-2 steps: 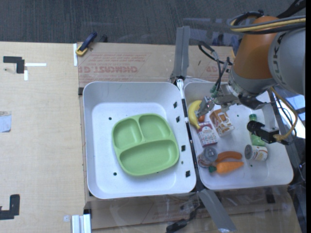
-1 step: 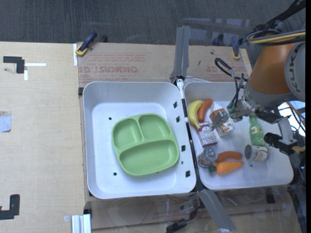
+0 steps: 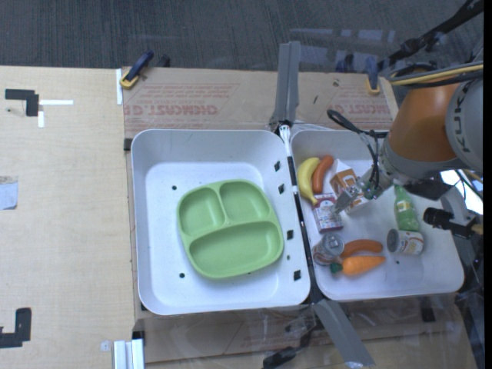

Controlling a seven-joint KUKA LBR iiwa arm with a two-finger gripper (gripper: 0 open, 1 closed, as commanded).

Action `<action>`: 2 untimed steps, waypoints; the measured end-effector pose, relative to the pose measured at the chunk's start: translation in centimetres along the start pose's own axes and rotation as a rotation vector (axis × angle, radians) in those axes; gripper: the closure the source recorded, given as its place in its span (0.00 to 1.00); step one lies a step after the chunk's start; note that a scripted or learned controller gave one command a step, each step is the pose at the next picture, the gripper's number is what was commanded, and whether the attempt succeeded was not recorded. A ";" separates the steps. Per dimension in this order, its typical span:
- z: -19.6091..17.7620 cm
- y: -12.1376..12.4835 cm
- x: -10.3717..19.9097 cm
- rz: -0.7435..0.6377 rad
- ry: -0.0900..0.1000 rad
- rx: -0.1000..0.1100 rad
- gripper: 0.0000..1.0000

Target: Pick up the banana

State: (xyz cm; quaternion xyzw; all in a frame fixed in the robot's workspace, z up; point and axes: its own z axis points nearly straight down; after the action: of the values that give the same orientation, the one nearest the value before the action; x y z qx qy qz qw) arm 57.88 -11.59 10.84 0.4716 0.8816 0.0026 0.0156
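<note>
Claw (image 3: pixel 356 198): seen low over the right bin, at the end of the grey arm with its orange band; whether it is open or closed cannot be told, as the fingers blur into the packets beneath them.
Arm (image 3: pixel 430 125): reaches in from the right, its wrist above and to the right of the claw.
Banana (image 3: pixel 307 177): lies in the right bin, to the left of the claw and slightly further up the view, close against the bin's left wall; it is yellow, curved, and free of the claw.
Sausage-like piece (image 3: pixel 322 174): orange-red, placed just beside the banana, between the banana and the claw.
Orange-and-white packet (image 3: pixel 344 183): found just left of the claw, touching or nearly touching it.
Red-and-white packet (image 3: pixel 328 214): set below and left of the claw.
Round grey can (image 3: pixel 332 244): seen further below the claw, near the carrot.
Carrot (image 3: pixel 361 264): orange, lying well below the claw towards the bin's near wall, with a second orange piece (image 3: pixel 361 247) just above it.
Green bottle (image 3: pixel 407 210): lying to the right of the claw.
Small tin (image 3: pixel 405 242): found below and right of the claw, under the bottle.
Right bin (image 3: pixel 400 287): white and shallow, holding all the items above.
Left bin (image 3: pixel 154 229): well to the left of the claw, carrying a green divided plate (image 3: pixel 229 229).
Bench (image 3: pixel 61 206): pale wood, spread far to the left of the claw.
</note>
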 end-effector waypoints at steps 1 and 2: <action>-1.7 3.2 -0.6 -0.055 0.015 0.010 0.00; -4.6 8.7 6.1 -0.049 0.028 0.016 0.00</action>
State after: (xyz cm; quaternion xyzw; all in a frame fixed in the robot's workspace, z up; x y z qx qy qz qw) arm 61.61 -1.62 15.46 0.4500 0.8930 0.0018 -0.0002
